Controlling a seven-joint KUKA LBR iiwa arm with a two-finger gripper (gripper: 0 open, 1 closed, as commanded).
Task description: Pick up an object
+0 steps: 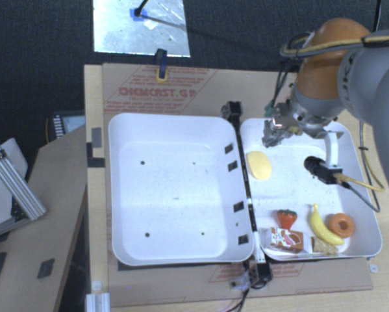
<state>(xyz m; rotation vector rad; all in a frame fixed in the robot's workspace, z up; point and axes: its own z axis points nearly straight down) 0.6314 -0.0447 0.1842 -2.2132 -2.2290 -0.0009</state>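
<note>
One claw (273, 137) hangs over the far left corner of the right bin (290, 190), close to that bin's back rim and to the wall it shares with the left bin (175, 194). Whether the claw is released or clenched cannot be told from this angle, and nothing is seen in it. Just in front of the claw, a pale lemon (260, 166) lies on the bin floor near the shared wall, apart from everything else. Open white floor spreads from the lemon across the middle of the bin.

The other things crowd the near edge. A strawberry (286, 218) sits just behind a small printed packet (286, 239). A banana (325, 226) lies beside an orange ring (341, 225), with a cracker (323, 244) against the front rim. The left bin shows broad white floor. Both bins rest on a cardboard sheet (162, 90) on the worktop (58, 194).
</note>
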